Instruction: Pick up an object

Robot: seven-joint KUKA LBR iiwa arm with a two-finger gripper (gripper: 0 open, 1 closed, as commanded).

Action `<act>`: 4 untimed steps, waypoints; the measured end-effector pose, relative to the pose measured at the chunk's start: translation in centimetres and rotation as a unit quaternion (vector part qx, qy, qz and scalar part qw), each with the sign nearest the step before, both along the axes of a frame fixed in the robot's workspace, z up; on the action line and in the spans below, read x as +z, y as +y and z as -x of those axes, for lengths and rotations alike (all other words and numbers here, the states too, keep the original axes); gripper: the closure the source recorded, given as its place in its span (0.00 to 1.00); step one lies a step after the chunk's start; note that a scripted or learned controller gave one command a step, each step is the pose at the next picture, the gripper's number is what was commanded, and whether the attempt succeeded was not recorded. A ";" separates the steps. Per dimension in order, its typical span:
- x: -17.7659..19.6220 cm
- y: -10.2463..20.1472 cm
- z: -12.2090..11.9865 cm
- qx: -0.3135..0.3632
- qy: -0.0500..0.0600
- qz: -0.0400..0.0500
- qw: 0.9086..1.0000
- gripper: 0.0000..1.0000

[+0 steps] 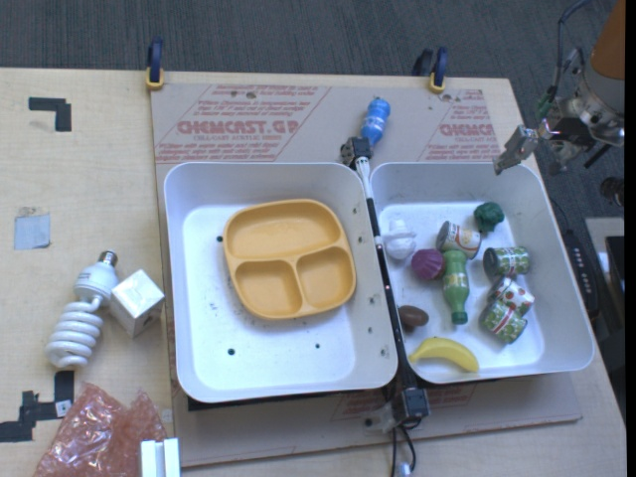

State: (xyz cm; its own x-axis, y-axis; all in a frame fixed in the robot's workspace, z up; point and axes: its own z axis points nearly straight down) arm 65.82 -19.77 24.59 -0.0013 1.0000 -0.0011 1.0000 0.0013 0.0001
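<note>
Crinkled red plastic wrap (pixel 99 430) lies at the near left corner of the worktop (pixel 60 197), beside a small white block (pixel 159 457) at the frame's bottom edge. That pale wooden worktop carries a brown printed board (pixel 258 117), held by two blue clamps (pixel 154 63) at its far edge. On the board sit two shallow white bins with rounded corners, side by side and touching. The left bin (pixel 199 356) holds a smooth yellow-orange tray (pixel 288 256) with three compartments. The right bin (pixel 566 326) holds the small things for picking: a yellow banana (pixel 444 354) near the front wall, a green bottle (pixel 455 284) lying on its side, a patterned can (pixel 504 311) and a green can (pixel 507 260) at the right, a striped can (pixel 457 238), a dark green lump (pixel 488 215), a purple ball (pixel 427 263), a white piece (pixel 399 239) and a brown oval (pixel 412 316) by the left wall. Left of the bins lie a white spiral bulb (pixel 81 311) and a white cube (pixel 136 299), touching. A blue bottle (pixel 375 120) lies on the board behind the bins. The gripper (pixel 522 150) hangs over the far right corner of the right bin, well apart from the objects; whether the jaws are open or closed cannot be made out, and nothing shows between them
</note>
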 end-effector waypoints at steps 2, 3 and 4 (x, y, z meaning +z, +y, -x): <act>-15.3 2.5 13.3 -0.001 0.000 0.000 1.000 0.00; 0.6 -2.2 5.3 0.001 0.000 0.000 1.000 0.00; -14.7 0.0 10.1 -0.001 0.000 0.000 1.000 0.00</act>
